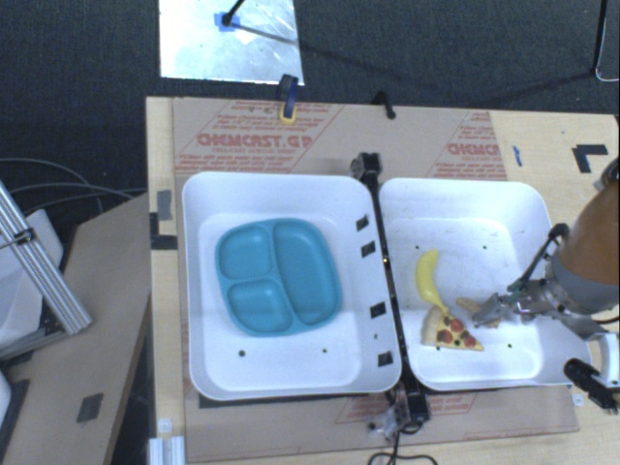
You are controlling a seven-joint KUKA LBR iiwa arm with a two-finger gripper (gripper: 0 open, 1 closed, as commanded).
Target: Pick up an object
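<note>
Right bin: pizza slice beside fingers

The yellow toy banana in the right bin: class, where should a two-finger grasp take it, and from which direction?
Grip the yellow toy banana across its narrow middle, coming straight down from above. It lies flat on the right white bin floor, its long curve running near-to-far, so fingers should close left-right. Its near tip sits close to the toy pizza slice, so avoid that end.

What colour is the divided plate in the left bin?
Light blue plate, seen in the camera view.
</note>
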